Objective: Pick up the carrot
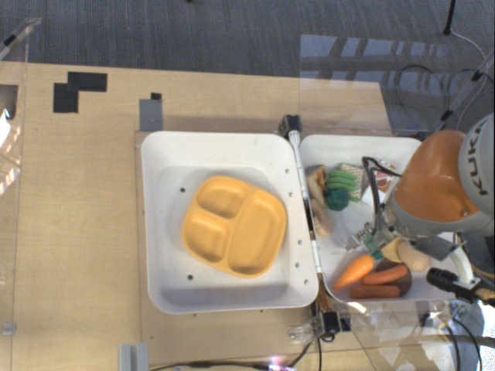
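Task status: not complete. The carrot [355, 270] lies in the right bin [340, 296], near its front left corner, resting on the bin floor and not lifted. The gripper [373, 238] sits just above and behind the carrot's green top, under the arm's orange band [433, 180]. The state of the jaws cannot be determined; the wrist hides them. Remaining, by judgement: close on the carrot and lift it.

Right bin contents: the carrot, a reddish sausage-shaped item [384, 275] touching it, a green toy vegetable [338, 189], other small items. Left bin [155, 230] contents: one yellow divided plate [234, 225], its compartments bare.
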